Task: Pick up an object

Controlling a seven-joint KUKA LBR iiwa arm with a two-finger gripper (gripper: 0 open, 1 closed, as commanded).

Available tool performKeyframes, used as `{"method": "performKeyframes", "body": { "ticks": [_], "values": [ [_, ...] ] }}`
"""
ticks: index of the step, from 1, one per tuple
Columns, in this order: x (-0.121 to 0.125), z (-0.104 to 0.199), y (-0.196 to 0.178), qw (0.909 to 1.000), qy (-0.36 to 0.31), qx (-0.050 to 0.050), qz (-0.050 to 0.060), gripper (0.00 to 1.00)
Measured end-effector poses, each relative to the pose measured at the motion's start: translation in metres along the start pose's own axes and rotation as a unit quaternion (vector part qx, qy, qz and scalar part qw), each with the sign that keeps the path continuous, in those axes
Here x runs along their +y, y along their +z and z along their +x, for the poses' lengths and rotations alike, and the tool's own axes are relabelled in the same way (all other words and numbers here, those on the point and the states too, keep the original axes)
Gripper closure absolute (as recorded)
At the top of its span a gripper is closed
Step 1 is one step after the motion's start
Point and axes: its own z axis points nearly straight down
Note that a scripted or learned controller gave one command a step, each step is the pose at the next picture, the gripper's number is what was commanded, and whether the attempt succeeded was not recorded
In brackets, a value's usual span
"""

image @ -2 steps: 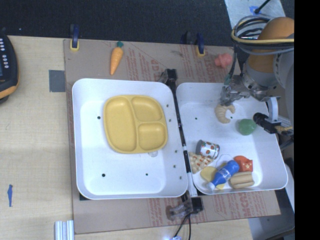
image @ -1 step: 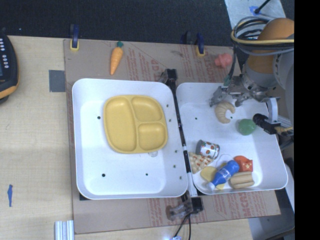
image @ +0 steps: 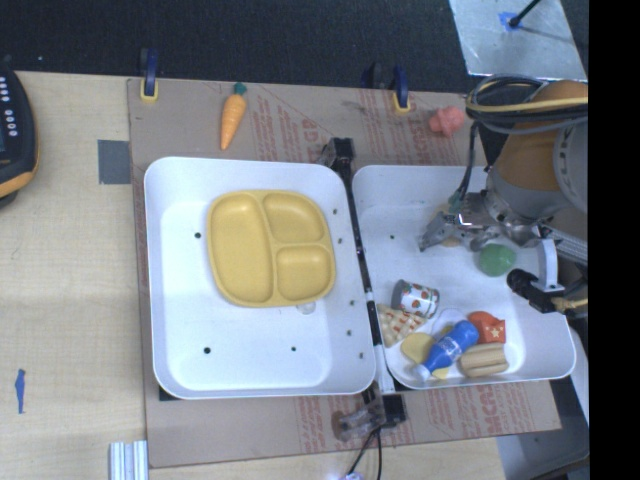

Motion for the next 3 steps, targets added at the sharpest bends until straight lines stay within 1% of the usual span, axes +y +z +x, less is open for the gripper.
{"method": "performKeyframes", "body": {
  "ticks": [1,2,3],
  "values": [
    [0.05,-0.05,-0.009,1.0,0.0,-0.002,-0.006,0.0],
    [-0.029,-0.015,-0.043,1.0,0.0,0.0,-0.001,0.0],
    [-0.048,-0.049,0.001,1.0,0.0,-0.001,-0.001,0.0]
  ]
}}
